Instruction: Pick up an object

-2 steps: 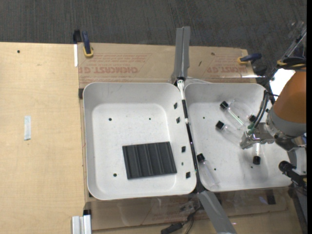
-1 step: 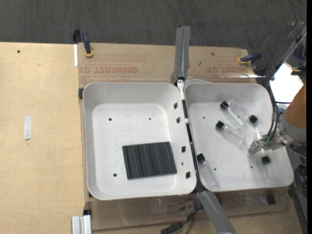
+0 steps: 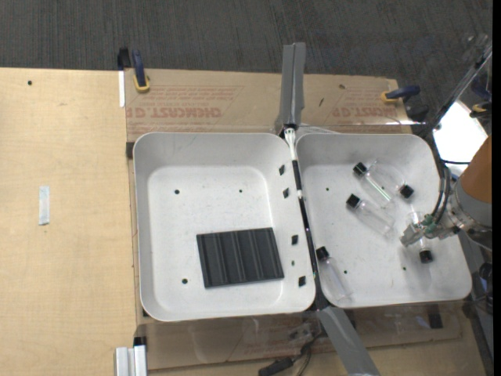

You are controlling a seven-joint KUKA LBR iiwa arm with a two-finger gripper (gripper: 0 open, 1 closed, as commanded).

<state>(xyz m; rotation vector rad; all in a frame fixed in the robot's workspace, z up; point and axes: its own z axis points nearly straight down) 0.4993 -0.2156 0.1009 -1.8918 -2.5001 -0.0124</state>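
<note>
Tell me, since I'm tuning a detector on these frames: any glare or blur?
Camera view: a blown-out white patch at the right edge; clear vials in the right bin are faint against white; the gripper looks slightly soft; the dark ridged block is sharp.

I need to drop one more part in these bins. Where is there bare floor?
Left bin: bare floor behind and left of the black ribbed panel. Right bin: bare along the front wall. It is crowded at the middle and right, where clear black-capped vials lie beside the gripper; another vial lies by the divider.
</note>
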